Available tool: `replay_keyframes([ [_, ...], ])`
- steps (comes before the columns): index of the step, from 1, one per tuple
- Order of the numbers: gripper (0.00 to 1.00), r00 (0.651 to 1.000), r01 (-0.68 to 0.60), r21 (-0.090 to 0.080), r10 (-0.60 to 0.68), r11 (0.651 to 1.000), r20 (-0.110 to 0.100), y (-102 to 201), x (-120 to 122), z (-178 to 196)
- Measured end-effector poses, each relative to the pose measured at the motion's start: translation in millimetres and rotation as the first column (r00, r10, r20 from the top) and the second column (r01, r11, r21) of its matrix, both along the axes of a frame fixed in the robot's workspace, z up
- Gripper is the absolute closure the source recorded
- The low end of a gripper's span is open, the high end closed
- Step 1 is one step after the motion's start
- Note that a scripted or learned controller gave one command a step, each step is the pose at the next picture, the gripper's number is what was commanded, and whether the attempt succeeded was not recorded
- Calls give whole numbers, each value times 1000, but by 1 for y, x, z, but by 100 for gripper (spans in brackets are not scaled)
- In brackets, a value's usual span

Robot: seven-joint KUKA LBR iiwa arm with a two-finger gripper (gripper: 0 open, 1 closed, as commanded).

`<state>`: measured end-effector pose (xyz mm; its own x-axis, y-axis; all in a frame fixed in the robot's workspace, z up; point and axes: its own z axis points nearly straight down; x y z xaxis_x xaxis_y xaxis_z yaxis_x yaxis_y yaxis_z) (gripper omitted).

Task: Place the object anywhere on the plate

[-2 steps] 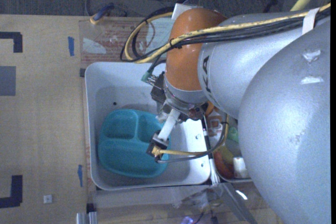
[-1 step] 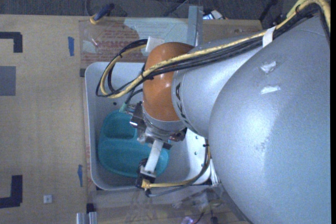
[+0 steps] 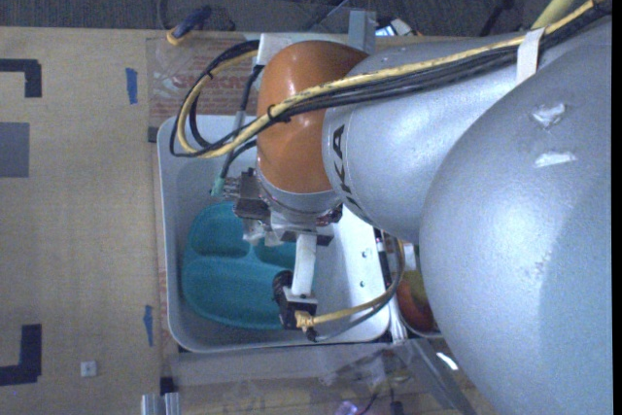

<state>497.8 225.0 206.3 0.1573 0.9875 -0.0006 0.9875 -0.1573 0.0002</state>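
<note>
A teal plate lies in the left white bin, toward its near side. The arm's orange band and wrist hang straight over the bin and cover the plate's right part. My gripper sits below the wrist, just above the plate's upper right edge, and the wrist hides most of it. A red and yellow rounded object peeks out under the arm, to the right of this bin's wall, and is mostly hidden.
The big grey arm covers the right half of the view, including the right bin. Yellow and black cables loop over the left bin's far corner. Brown bench with blue tape marks lies to the left.
</note>
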Motion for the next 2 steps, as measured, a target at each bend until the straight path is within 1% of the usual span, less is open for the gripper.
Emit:
replay_keyframes([
  [1,0,1000,0,0,0,1000,0,0,0,0],
  [2,100,1000,0,0,0,1000,0,0,0,9],
])
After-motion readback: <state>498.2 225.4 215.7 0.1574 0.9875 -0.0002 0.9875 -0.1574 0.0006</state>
